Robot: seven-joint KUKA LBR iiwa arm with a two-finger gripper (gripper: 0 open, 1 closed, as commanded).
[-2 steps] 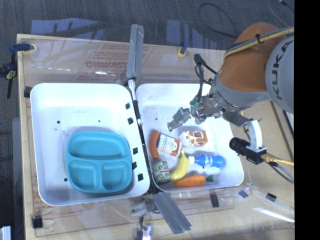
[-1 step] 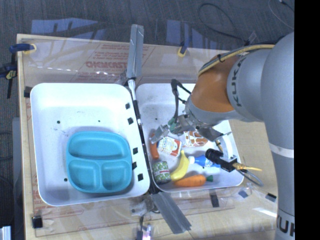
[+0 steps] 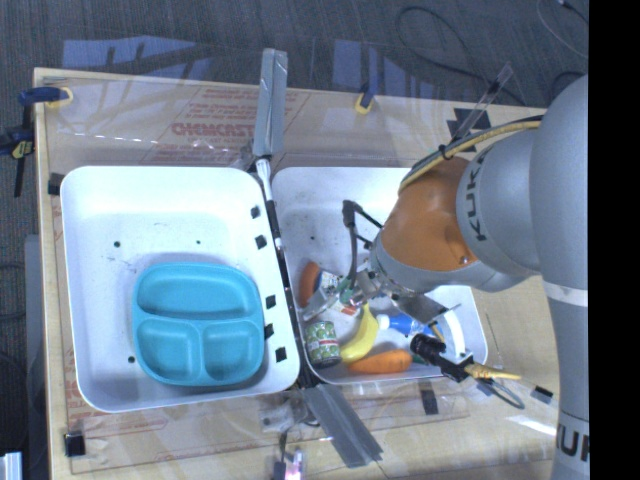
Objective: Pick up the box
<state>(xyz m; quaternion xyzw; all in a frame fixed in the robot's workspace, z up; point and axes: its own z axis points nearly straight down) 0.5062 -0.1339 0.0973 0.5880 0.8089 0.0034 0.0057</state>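
Nearest, a carrot, banana and small can lie along the right bin front wall. The box cannot be identified among them. The arm covers the claw; its state cannot be told. The left bin holds a blue divided tray

- Bench: a pale wooden top, seen under a clear sheet printed with red lettering.
- Left bin: a shallow white bin set on the bench, well apart from the arm.
- Right bin: set beside the left bin, directly beneath the arm.
- Blue clamp: fixed at the bench's far corner.
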